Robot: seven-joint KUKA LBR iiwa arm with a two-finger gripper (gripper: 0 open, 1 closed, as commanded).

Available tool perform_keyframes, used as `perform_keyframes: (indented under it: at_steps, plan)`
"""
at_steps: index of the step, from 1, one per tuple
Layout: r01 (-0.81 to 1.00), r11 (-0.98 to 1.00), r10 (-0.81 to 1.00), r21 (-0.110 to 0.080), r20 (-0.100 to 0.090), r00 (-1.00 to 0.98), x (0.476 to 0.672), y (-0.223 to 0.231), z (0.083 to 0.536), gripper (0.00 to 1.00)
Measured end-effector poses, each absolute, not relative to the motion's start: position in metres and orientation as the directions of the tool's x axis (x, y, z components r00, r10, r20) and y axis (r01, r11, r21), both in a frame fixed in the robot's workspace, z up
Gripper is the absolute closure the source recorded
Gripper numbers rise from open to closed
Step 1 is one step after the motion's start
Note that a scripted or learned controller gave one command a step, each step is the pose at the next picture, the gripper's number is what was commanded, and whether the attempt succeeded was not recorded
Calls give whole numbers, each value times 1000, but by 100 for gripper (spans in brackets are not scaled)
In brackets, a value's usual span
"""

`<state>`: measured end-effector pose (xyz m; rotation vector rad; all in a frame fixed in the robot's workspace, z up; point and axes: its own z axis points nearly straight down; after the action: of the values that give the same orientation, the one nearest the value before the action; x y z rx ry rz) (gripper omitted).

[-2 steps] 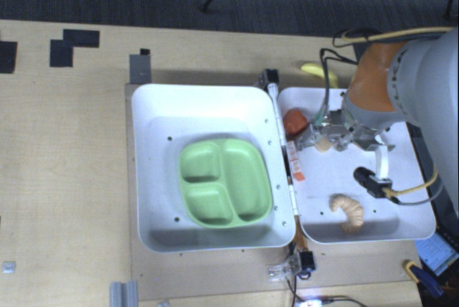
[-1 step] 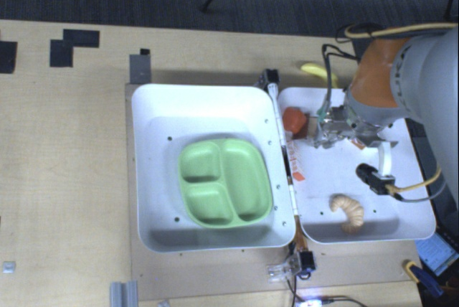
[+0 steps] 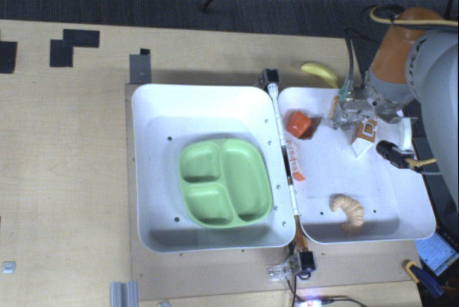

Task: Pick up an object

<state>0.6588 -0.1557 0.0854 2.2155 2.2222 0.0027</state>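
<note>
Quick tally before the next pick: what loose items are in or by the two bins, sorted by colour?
Green: 1, the divided tray in the left bin.
Red-orange: 1, the block in the right bin.
Tan: 1, the croissant in the right bin.
Yellow: 1, the banana on the bench just beyond the right bin.
White with orange print: 1, the small carton beside the tool.
Total: 5

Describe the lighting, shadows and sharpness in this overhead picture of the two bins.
Camera view: even, soft light; the green tray throws a faint shadow in the left bin; the croissant shades the right bin's near wall; the arm looks soft; the gripper is hard to make out.
</note>
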Motion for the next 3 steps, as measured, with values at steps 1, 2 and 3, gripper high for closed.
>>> perform_keyframes:
  at_steps: [1,2,3]
  plan:
    - [1000,5,1000,3,0,-5,659,-155,85,0]
    - [1000,10,1000,8,-2,-10,661,-154,97,100]
    - [1000,8,1000,8,2,-8,670,-49,209,100]
